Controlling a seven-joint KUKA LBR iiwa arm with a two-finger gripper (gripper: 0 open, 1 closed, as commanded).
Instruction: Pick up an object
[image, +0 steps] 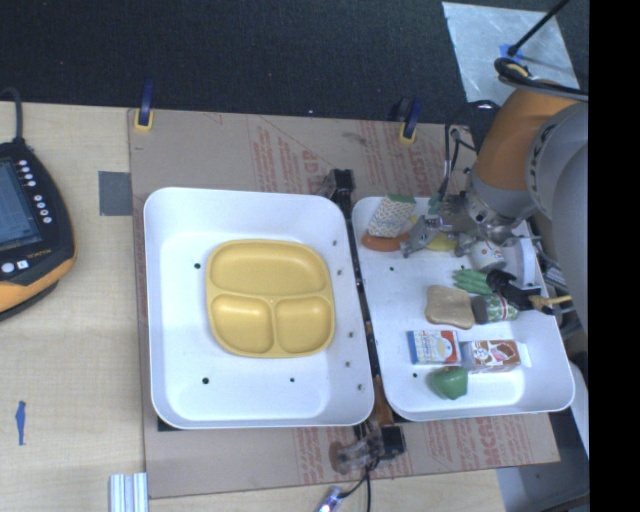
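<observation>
Evidently nothing has been lifted yet: the gripper is seen low over the far part of the right bin, its two fingers spread and tilted toward the left, with nothing visible between them. Just to the left of the fingertips lies a mesh-patterned pouch resting on an orange disc, which is judged the likeliest target, though the choice cannot be confirmed. Nearer in the same bin are found a green bunch of plastic leaves, a tan bread-shaped piece, a small printed carton lying flat and a green rounded toy near the front rim. The closing and the lift are therefore judged to remain to be done. The grey arm is reached in from the right, its orange band held above the wrist, which is bent downward into the bin. In the left bin a yellow divided plate is left untouched, well apart from the gripper.
</observation>
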